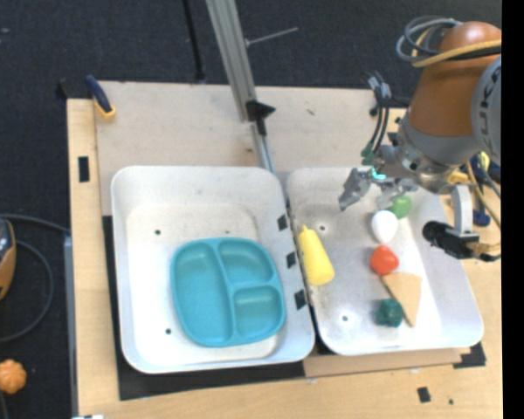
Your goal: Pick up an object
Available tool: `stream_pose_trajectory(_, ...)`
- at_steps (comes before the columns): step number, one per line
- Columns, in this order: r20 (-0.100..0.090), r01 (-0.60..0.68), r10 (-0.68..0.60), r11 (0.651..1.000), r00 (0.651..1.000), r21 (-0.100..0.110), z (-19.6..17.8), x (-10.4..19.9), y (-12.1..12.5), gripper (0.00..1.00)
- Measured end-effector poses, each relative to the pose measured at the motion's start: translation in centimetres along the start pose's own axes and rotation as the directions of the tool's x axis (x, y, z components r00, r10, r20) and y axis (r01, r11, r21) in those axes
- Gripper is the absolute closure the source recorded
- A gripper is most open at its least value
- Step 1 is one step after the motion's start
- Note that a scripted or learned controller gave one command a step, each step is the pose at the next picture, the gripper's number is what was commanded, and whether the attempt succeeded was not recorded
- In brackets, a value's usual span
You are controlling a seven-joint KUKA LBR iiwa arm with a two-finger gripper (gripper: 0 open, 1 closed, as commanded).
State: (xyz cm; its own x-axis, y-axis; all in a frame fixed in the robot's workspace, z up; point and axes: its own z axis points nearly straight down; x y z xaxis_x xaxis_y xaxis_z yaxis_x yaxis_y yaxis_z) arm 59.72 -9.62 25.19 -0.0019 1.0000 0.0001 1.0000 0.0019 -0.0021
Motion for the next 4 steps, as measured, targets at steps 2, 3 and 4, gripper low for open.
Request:
stream_pose_trajectory(2, 0.002, -0.002, 0.002, 1.0, 1.0, 0.0, 4.2, -0.2, 0.6, 0.0)
stream_pose_trajectory(3, 0.001, -0.003, 0.003, 1.0, 1.0, 0.001, 9.1, -1.1, 0.0, 0.0)
stream_pose_trajectory(4, 0.008, -0.006, 0.006, 1.0, 1.0, -0.007, 13.5, -2.1, 0.6, 0.0)
